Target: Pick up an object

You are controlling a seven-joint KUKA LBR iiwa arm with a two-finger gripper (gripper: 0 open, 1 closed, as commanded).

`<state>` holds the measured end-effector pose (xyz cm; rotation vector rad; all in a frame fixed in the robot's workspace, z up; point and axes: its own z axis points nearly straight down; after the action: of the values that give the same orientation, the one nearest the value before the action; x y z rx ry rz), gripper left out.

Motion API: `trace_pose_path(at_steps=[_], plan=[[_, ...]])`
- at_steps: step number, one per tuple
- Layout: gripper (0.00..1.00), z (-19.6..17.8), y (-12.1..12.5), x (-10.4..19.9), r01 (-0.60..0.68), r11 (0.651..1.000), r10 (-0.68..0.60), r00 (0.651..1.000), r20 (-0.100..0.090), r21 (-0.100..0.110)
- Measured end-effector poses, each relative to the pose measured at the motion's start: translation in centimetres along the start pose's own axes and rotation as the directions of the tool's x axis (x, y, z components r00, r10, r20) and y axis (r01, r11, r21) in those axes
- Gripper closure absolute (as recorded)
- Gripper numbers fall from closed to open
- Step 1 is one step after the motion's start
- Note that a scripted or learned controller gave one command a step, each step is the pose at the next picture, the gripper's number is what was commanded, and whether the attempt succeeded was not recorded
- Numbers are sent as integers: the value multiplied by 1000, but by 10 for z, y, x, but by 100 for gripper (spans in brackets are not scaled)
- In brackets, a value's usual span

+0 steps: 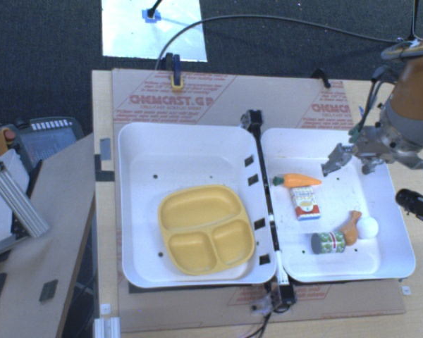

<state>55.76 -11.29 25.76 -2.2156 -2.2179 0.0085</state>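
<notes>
The right bin (391, 189) holds an orange carrot (299, 180), a small red and white box (305, 204), a green can lying on its side (328, 242), a brown drumstick (350, 225) and a white egg (367, 227). My gripper (352, 163) hangs over the back of this bin, up and to the right of the carrot. It is open, its fingers are spread, and nothing is between them.
In the left bin (148, 153) lies a yellow divided plate (206, 229). A black divider with clips (262, 189) runs between the two bins. Cardboard (218, 97) lies under both. A cable (268, 20) arcs across the dark floor behind.
</notes>
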Motion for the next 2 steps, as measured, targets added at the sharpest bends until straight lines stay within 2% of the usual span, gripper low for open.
trace_pose_path(at_steps=[1,2], plan=[[0,-5,2,0,2,1000,-2,1000,1,-10],[0,39,-2,-4,0,1000,0,1000,1,-7]])
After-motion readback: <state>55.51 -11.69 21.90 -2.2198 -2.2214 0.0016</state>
